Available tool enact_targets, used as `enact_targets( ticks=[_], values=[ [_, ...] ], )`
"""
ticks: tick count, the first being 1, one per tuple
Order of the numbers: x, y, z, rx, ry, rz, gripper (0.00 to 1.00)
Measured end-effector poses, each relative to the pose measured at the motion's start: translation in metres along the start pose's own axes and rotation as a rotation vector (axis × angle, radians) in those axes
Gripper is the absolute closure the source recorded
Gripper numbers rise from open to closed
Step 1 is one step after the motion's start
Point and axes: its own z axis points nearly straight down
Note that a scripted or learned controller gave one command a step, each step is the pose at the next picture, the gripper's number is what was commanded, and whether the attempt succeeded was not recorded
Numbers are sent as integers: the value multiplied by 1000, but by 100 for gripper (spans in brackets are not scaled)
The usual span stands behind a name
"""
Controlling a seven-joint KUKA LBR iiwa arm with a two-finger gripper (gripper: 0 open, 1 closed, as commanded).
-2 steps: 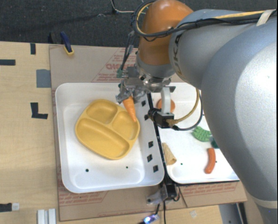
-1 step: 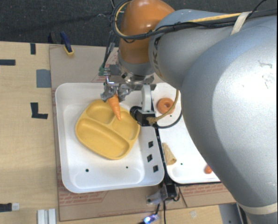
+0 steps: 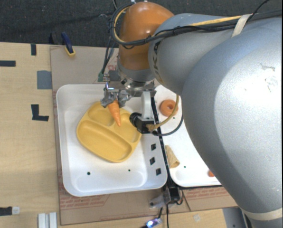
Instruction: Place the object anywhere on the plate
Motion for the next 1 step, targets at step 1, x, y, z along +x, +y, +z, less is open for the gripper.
enact_targets(
  ticks=[1],
  values=[
    [0, 0, 0, -1, 0, 0, 0]
  ],
)
